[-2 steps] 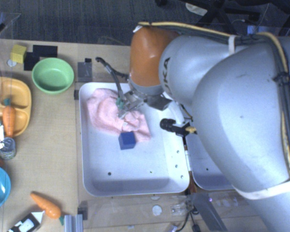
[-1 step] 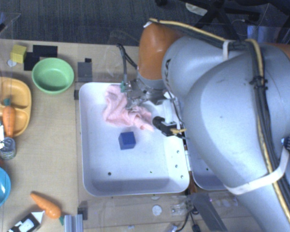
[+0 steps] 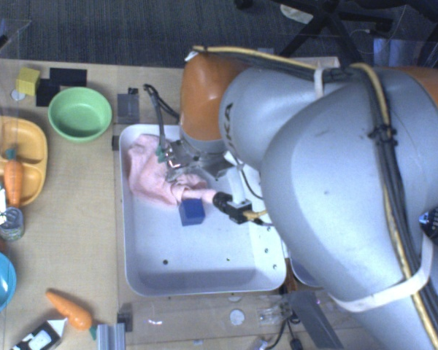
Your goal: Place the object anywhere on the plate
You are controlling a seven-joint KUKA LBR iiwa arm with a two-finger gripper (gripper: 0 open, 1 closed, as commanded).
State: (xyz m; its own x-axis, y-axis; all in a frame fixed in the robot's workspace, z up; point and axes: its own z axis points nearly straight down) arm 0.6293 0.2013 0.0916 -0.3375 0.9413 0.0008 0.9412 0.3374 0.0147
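**Big Arm Bends Low Over the Pink Cloth**

The gripper point(image 3: 177, 160) sits low in the white bin point(image 3: 204, 268), right at the edge of a soft pink cloth point(image 3: 147, 173). The arm is in the way, so I cannot tell if the fingers are apart or together, or if they have anything. A small blue block point(image 3: 192, 211) lies just below the cloth, at about six o'clock from the gripper.

I think the thing to move is the cloth or the block, and it is in the bin now. The only plate I can see is the yellow plate with parts point(image 3: 25, 141) at nine o'clock, well apart from the bin. To do this well, the arm should pinch a thick fold, lift straight up, clear the bin wall, then go left.

The cloth looks floppy and wrinkly, so it may slip or drag. The block is hard with square corners. The bin is smooth and shallow. A round green bowl point(image 3: 79, 113) sits at ten o'clock.
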